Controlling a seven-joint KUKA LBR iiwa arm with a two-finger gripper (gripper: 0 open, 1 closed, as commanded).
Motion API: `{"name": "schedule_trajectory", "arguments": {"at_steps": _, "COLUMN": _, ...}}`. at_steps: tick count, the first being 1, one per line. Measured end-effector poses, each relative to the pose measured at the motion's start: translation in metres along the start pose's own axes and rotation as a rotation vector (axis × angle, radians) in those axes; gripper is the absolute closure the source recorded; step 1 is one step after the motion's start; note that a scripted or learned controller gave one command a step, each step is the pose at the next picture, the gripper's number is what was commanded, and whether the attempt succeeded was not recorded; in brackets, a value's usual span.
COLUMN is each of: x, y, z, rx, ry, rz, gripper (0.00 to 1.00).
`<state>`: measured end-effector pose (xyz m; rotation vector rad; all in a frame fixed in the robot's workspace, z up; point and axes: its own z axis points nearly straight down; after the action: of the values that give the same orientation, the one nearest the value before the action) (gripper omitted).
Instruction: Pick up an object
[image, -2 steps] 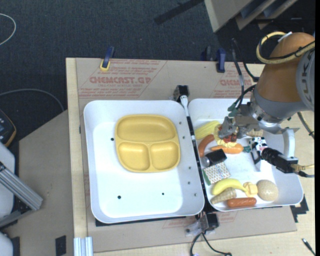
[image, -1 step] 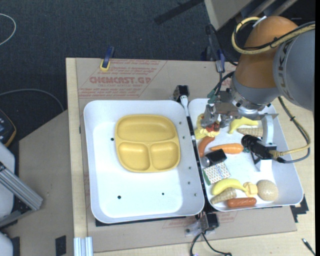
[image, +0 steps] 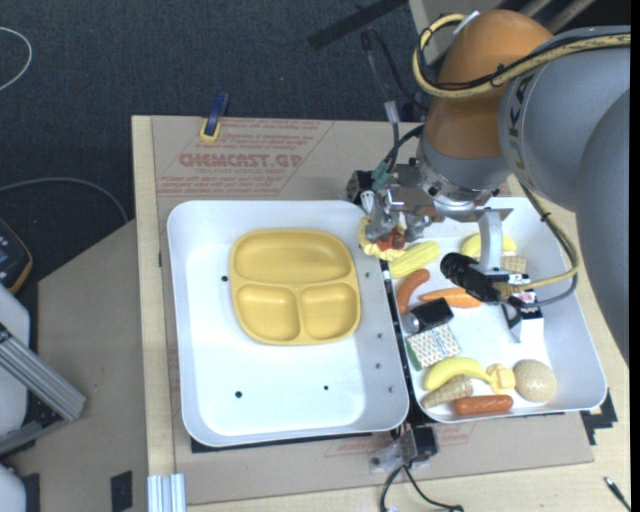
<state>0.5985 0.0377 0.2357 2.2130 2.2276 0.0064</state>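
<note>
Camera view: gripper (image: 385, 222) low over right bin's (image: 585, 345) far-left corner, grip state can't tell, toy food piled just below it, nothing seen held; judge best to descend straight, clear of bin wall.

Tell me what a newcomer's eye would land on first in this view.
First, the big grey arm with its orange band, reaching in from the right over the right bin. Next, the yellow divided tray lying alone in the left bin. Then the jumble of toy food crowding the right bin.
</note>
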Motion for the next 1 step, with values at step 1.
{"name": "schedule_trajectory", "arguments": {"at_steps": 1, "x": 0.0241, "y": 0.0280, "z": 0.0061, "rx": 0.000, "ry": -0.002, "rz": 0.003, "gripper": 1.00}}
